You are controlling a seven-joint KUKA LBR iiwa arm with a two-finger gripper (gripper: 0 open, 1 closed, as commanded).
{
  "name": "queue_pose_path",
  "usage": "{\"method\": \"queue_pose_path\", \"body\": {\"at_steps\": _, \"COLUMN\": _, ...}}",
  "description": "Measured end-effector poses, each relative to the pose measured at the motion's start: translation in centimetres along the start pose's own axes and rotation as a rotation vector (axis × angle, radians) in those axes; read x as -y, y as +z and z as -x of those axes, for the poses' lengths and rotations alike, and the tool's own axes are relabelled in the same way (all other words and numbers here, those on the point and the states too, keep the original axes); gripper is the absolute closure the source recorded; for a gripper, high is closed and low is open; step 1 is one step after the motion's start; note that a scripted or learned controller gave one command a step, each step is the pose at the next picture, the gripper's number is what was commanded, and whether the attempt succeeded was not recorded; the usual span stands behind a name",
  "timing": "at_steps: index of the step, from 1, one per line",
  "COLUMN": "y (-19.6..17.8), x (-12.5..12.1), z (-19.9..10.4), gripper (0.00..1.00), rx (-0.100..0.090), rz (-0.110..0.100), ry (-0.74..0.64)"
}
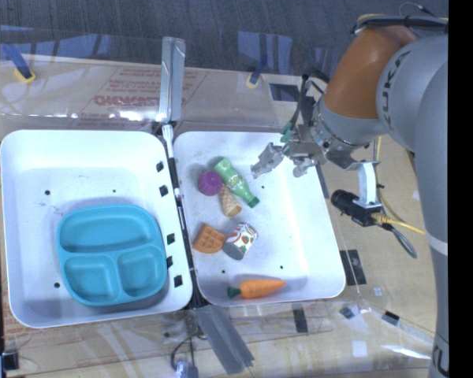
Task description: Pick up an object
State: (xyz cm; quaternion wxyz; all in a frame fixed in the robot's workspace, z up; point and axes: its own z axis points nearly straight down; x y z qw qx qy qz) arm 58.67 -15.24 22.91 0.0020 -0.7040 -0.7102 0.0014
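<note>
So the hand [288, 160] hangs over the upper right part of the right bin [315, 242], fingers spread apart with nothing between them, which looks like the approach step before any grab. Nearest pick is the green bottle [236, 182], just left of it mid-frame, so the next move is probably shifting left and dropping down. Desk [87, 93] is wood under clear sheeting, dark carpet up top.
</note>
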Motion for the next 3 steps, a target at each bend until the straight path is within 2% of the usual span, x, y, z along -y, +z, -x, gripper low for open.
{"method": "queue_pose_path", "body": {"at_steps": 1, "y": 13.8, "x": -1.6, "z": -1.1, "gripper": 0.0, "rx": 0.001, "rz": 0.002, "ry": -0.115}}
{"method": "queue_pose_path", "body": {"at_steps": 2, "y": 12.8, "x": -1.6, "z": -1.1, "gripper": 1.0, "rx": 0.001, "rz": 0.001, "ry": -0.119}}
{"method": "queue_pose_path", "body": {"at_steps": 3, "y": 4.0, "x": -6.4, "z": -3.7, "gripper": 1.0, "rx": 0.001, "rz": 0.004, "ry": -0.137}}
